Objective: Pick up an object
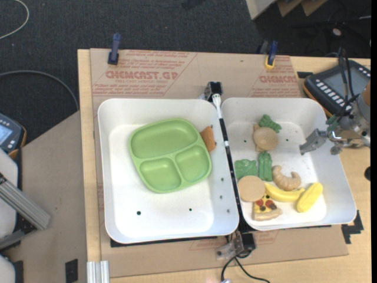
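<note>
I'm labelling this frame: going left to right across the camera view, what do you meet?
Green divided plate → small brown piece at the left bin's right wall → round tan disc → croissant → corn cob → gripper at the right bin's edge.

Green divided plate (pixel 170 155) sits in the left bin (pixel 112 175). Toy food crowds the right bin (pixel 336 181): banana (pixel 283 193), corn (pixel 309 197), pizza slice (pixel 266 207). The hand (pixel 321 139) hovers at three o'clock, over that bin's right edge.
</note>
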Tool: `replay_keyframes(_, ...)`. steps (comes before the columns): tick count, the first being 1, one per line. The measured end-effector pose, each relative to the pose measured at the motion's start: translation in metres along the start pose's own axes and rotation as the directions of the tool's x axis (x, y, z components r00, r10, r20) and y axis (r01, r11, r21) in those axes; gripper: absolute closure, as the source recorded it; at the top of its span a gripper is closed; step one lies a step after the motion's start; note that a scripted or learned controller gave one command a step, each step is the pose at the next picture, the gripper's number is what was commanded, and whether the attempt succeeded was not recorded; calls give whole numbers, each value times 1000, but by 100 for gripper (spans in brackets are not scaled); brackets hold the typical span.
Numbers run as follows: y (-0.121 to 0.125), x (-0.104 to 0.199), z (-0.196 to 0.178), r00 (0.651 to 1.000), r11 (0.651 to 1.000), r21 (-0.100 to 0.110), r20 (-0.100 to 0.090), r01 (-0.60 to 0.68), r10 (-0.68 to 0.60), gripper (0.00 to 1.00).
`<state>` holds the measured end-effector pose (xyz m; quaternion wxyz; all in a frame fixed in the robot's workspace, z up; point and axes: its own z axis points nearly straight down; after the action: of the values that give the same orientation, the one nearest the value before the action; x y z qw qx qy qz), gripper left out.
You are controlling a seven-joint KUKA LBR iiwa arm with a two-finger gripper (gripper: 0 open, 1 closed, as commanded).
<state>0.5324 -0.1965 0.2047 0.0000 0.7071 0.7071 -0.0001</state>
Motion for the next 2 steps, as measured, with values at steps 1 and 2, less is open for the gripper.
replay_keyframes(1,-56,99,47,1000,1000,9,-7,7,-7,0)
replay_keyframes(2,-34,99,119,1000,1000,-4,-8,1,-1,0)
